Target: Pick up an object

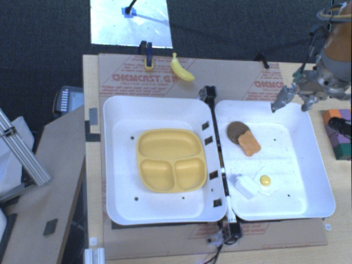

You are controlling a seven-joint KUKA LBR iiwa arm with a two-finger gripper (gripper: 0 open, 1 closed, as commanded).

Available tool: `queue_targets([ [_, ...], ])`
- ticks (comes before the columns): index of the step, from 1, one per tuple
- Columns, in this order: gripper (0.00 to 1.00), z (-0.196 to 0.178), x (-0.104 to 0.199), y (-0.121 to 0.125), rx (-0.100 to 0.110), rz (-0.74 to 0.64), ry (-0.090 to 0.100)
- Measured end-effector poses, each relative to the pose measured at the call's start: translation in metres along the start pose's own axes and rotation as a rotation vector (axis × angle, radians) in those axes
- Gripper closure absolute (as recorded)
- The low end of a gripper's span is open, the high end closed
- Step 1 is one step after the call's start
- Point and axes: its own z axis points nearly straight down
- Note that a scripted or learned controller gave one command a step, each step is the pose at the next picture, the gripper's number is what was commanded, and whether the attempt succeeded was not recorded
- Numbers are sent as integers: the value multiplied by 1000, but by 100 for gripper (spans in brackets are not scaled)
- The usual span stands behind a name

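Observation:
The right bin [308, 147] holds a brown round piece [236, 129] with an orange block [249, 143] lying against it, a white block [245, 187] and a white fried-egg toy with a yellow yolk [265, 181]. My gripper [292, 100] hangs above the bin's far right corner, up and to the right of the brown piece. Its two fingers [279, 101] stand apart, open, with nothing between them.
The left bin [118, 147] bears a yellow divided plate [168, 159]. A yellow banana [181, 69] lies on the cardboard behind the bins, next to a yellow and blue clamp [147, 56]. Coloured objects [341, 131] sit at the bench's right edge.

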Motion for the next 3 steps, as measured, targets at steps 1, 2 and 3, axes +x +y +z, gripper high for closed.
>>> queue_targets([
  [1,0,-7,0,2,-11,-2,-2],
  [2,0,55,1,1,-8,-1,-1],
  [3,0,100,8,7,-10,-4,-1],
])
